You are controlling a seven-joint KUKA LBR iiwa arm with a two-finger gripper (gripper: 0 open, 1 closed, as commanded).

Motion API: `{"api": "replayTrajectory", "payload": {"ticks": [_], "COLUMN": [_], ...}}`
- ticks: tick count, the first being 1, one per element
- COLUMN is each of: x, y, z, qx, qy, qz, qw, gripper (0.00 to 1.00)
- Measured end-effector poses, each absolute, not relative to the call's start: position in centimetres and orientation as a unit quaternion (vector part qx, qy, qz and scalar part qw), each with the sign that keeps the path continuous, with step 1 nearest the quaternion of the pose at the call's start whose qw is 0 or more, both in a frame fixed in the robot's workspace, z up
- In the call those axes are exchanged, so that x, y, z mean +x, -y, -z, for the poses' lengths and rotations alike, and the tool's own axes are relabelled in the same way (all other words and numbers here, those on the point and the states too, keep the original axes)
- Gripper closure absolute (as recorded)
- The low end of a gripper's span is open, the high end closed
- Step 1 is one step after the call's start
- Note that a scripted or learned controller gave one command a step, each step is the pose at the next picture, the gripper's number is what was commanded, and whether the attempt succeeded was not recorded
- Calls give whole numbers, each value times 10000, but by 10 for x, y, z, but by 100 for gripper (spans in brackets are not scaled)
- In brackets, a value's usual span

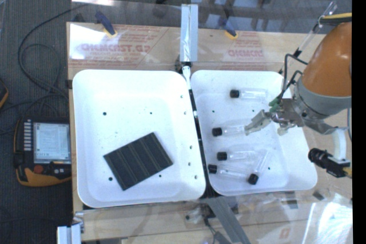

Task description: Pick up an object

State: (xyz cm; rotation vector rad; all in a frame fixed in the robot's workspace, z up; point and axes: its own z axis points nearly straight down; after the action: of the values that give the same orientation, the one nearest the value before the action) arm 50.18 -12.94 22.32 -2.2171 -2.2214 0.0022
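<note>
Gripper hovers at right of centre in the right bin, jaw state unreadable (approach step, I judge), near a clear vial it must descend onto.

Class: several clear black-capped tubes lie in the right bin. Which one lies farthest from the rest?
The tube near the bin's far edge, above the gripper. The other four cluster in the near half.
</note>
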Motion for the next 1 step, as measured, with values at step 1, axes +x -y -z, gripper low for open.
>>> {"api": "replayTrajectory", "payload": {"ticks": [1], "x": [485], "y": [177], "z": [-93], "qx": [-6031], "qy": [7976], "qz": [9], "qw": [-6], "gripper": [0]}}
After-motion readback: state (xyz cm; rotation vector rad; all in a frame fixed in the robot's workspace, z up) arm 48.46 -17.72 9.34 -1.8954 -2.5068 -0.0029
